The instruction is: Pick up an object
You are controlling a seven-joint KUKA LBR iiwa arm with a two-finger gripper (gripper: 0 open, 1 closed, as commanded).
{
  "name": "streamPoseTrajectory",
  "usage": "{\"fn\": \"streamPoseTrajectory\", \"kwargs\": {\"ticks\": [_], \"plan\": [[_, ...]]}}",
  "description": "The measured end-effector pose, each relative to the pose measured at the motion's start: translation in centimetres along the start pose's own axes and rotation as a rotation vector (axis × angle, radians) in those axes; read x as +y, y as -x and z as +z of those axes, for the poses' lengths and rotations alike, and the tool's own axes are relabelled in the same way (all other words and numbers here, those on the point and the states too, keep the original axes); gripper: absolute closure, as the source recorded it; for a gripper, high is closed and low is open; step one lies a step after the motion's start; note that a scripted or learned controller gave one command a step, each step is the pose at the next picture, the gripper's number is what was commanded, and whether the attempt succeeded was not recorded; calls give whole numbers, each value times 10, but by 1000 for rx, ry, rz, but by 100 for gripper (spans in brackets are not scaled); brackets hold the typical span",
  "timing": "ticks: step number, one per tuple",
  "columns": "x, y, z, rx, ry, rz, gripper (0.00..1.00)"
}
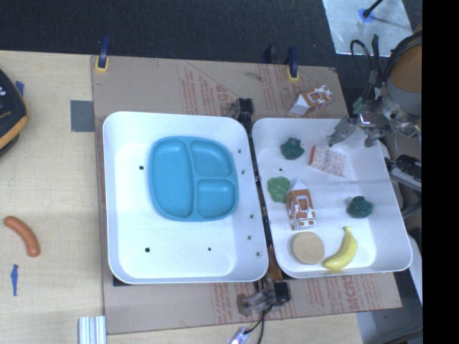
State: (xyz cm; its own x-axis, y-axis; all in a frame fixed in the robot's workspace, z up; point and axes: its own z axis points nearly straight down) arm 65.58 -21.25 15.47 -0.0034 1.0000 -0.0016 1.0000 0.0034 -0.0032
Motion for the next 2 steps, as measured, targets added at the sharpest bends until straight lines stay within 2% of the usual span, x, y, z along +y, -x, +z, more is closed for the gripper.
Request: {"fn": "streamPoseTrajectory", "kwargs": {"ticks": [1,2], "plan": [[1,-19,-36,2,3,-1,0],[-82,-57,64,2,-4,-1,0]]}}
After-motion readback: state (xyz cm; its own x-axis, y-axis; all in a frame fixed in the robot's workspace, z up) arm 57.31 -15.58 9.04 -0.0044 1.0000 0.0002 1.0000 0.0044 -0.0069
